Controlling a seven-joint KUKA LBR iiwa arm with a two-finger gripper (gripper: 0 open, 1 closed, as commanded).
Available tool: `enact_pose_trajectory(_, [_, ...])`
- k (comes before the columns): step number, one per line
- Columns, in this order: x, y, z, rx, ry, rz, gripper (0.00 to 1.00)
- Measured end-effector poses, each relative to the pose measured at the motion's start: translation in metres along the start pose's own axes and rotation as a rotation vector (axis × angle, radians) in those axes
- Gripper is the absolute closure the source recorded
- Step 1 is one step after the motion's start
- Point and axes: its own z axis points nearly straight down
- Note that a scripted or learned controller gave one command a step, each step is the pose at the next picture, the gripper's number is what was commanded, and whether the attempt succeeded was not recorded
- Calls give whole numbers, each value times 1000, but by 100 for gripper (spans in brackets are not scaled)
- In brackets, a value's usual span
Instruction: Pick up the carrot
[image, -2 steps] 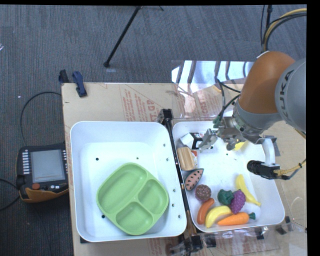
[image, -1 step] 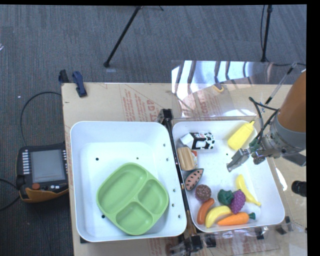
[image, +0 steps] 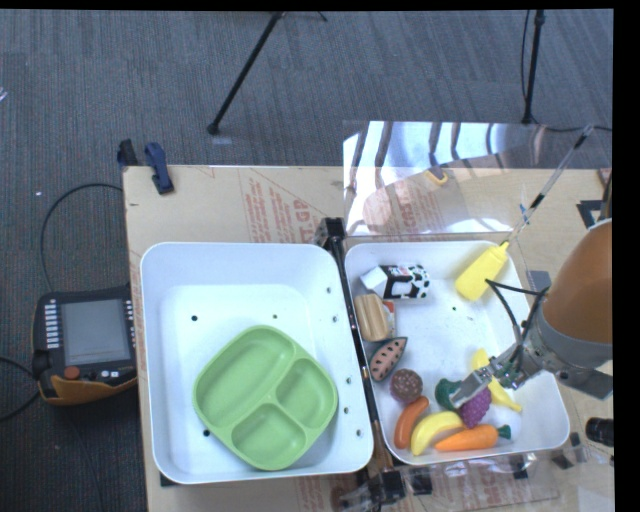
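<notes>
The left bin (image: 160, 300) holds a smooth green divided plate (image: 265, 397). In the right bin (image: 440, 330), the gripper (image: 478, 385) hangs low over a bumpy purple toy (image: 476, 407), partly hiding it. The tapered orange carrot (image: 466, 438) lies just below the gripper, beside a banana (image: 436, 430), near the front wall.

On the bench (image: 230, 200), two white bins sit side by side. The left bin (image: 170, 290) holds a green divided plate (image: 265, 397). The right bin (image: 440, 330) holds toy food: the carrot (image: 466, 438) lies at its lower edge, just beside a banana (image: 432, 430). The hand (image: 478, 385) hangs at the lower right of the frame, over purple grapes (image: 476, 407), just above the carrot. A yellow bottle (image: 481, 272) lies in the bin's upper right, and a toy cow (image: 404, 282) at its upper left.
</notes>
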Motion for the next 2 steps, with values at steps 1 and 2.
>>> enact_pose_trajectory(1, [-12,-3,65,-3,-2,-192,0])
enact_pose_trajectory(2, [-40,-13,64,-10,10,-449,0])
